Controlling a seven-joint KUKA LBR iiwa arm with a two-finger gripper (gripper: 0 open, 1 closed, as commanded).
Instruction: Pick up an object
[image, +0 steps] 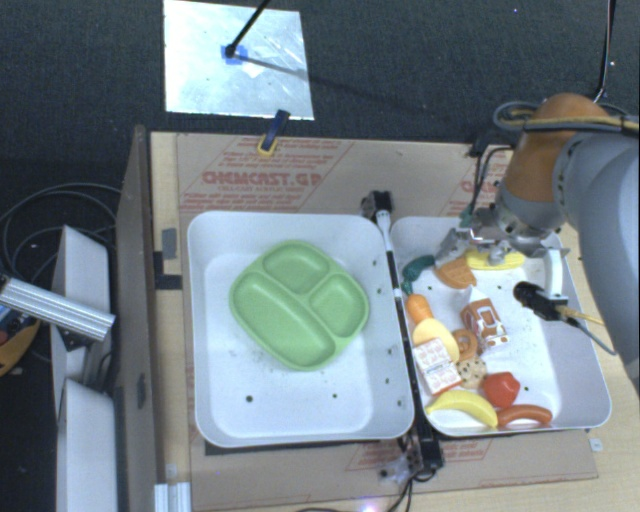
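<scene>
Toy foods (465, 345) are lying crowded together in the white bin (590, 385) on the right side of the bench, most of them along its inner wall and toward its near edge. The grey arm (590, 190) is reaching in from the right, its orange band (545, 140) bending over the bin's far corner and the wrist pointing downward. The gripper (478, 238) is hanging low over the far end of that bin, and from where I am standing I cannot tell whether it is open or closed, nor whether it is holding anything.

An orange-brown piece (455, 273) is sitting just beside the gripper on its near side, and a yellow piece (497, 261) is lying right under the wrist. A teal piece (418, 266) is resting a little further toward the dividing wall. The rest are lying well apart from the gripper: a small orange carrot shape (418, 307), a brown-and-white box (482, 320), a white carton with red print (436, 363), a red piece (500, 387), a banana (463, 405) and a sausage (524, 414) at the near rim.

A green divided plate (300, 303) is sitting alone in the other bin (215, 330).
</scene>
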